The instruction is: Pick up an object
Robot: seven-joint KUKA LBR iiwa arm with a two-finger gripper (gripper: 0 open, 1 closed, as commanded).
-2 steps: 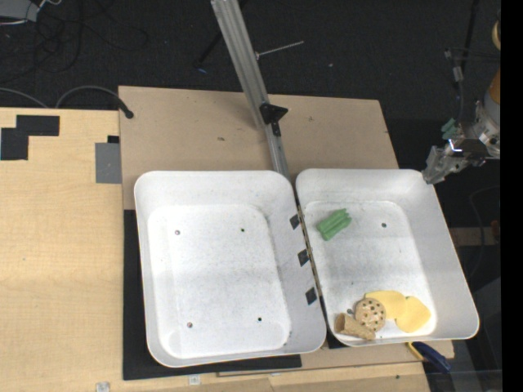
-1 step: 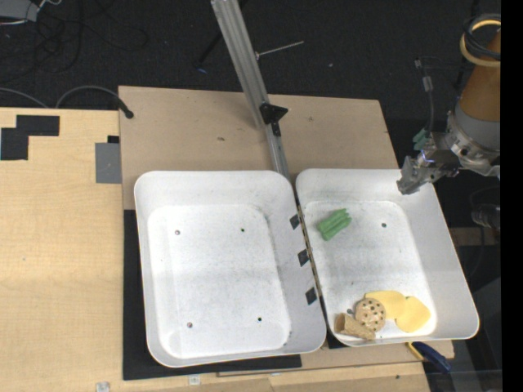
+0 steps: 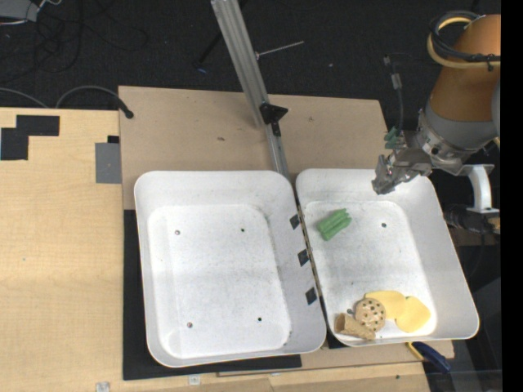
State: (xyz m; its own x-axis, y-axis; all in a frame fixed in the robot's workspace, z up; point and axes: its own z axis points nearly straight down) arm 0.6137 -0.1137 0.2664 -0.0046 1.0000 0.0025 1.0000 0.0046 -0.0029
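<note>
Look at the green block [image 3: 333, 224] in the right bin [image 3: 458, 280]. It lies flat near the top left part of that bin, and its long side runs from 8 o'clock up to 2 o'clock. Down at 5 o'clock from it, near the bin's bottom edge, you see a round brown cookie [image 3: 369, 311], a small tan piece [image 3: 354, 326] and two yellow slices [image 3: 402, 309] bunched together. Nothing sits on top of the block. The claw [image 3: 386, 180] hangs over the bin's top edge, at 2 o'clock from the block and apart from it. You cannot tell how its tips stand. The left bin [image 3: 155, 219] lies beside.
</note>
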